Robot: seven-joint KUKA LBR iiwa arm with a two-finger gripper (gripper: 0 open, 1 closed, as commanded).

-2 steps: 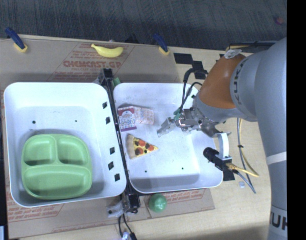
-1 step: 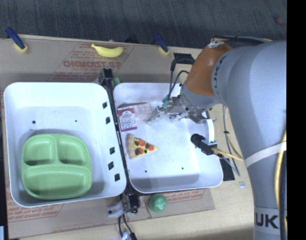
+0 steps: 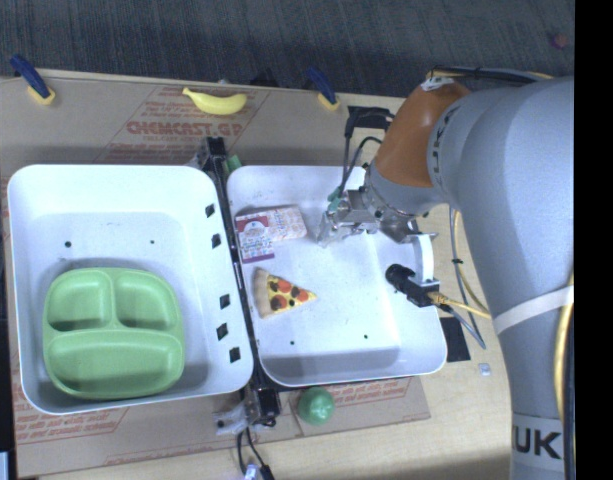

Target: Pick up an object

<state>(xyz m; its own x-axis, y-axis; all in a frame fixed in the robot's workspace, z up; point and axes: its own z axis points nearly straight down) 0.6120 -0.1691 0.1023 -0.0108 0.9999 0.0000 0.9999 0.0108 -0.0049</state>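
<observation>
In the right bin [image 3: 386, 353] lie a pizza slice toy [image 3: 280, 294] near the left wall and a small packaged snack bar [image 3: 269, 230] with a red label above it. My gripper [image 3: 335, 226] hangs over the right bin's upper middle, just right of the snack bar and above the pizza slice. Its fingers point down toward the bin floor, and nothing shows between them.
A green divided plate [image 3: 113, 330] lies in the left bin [image 3: 46, 193]. A yellow banana [image 3: 215, 99] rests on the cardboard behind the bins. A green ball [image 3: 314, 405] sits in front of the right bin. The arm's body covers the bench's right side.
</observation>
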